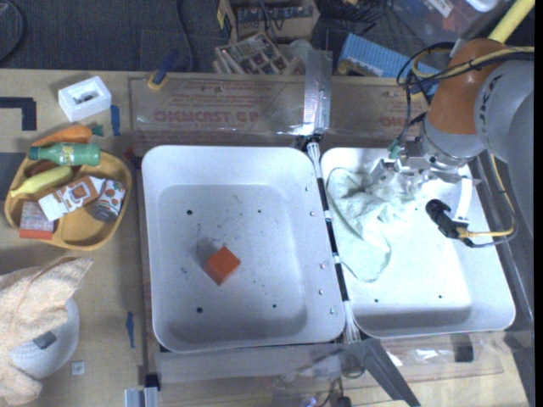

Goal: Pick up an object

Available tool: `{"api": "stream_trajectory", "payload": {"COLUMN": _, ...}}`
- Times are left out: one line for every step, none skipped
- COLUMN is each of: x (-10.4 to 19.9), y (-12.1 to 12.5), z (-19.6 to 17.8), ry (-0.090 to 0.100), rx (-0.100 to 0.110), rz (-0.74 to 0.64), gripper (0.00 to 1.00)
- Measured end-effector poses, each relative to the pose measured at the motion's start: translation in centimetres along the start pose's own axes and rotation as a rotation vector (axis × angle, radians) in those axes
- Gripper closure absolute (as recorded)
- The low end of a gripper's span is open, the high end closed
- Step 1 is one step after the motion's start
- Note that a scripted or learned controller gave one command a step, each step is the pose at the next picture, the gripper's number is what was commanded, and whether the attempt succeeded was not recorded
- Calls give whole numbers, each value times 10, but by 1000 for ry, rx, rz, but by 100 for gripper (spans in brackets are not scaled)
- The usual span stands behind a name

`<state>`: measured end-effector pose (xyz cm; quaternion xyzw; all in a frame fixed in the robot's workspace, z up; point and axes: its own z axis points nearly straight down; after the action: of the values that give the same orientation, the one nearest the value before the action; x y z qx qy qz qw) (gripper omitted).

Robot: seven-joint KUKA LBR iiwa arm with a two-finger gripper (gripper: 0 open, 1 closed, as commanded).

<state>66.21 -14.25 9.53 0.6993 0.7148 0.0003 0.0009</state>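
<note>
An orange cube (223,264) lies in the left bin (170,176), a little left of its middle. A crumpled white cloth (363,214) is spread in the upper left part of the right bin (475,303). The gripper (405,172) is low over the cloth's upper right edge, at the back of the right bin, with the grey arm and its orange band (462,91) rising behind it. Cloth and metal parts blend there, so how the fingers stand is unclear.
A black cable and plug (445,219) hang from the wrist over the right bin. A yellow bowl (72,227) with toy food sits left of the bins, with a beige towel (38,303) below it. A plastic sheet (229,108) lies behind the bins.
</note>
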Motion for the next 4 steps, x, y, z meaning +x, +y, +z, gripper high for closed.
{"api": "stream_trajectory", "payload": {"x": -27, "y": -14, "z": -64, "ry": -2, "rx": -4, "rz": -21, "gripper": 0}}
{"api": "stream_trajectory", "payload": {"x": 27, "y": -41, "z": 4, "ry": -2, "rx": -10, "rz": -121, "gripper": 0}}
{"api": "stream_trajectory", "payload": {"x": -64, "y": -33, "z": -32, "ry": -2, "rx": -3, "rz": -119, "gripper": 0}}
{"api": "stream_trajectory", "payload": {"x": -20, "y": -86, "z": -108, "ry": 2, "rx": 2, "rz": -60, "gripper": 0}}
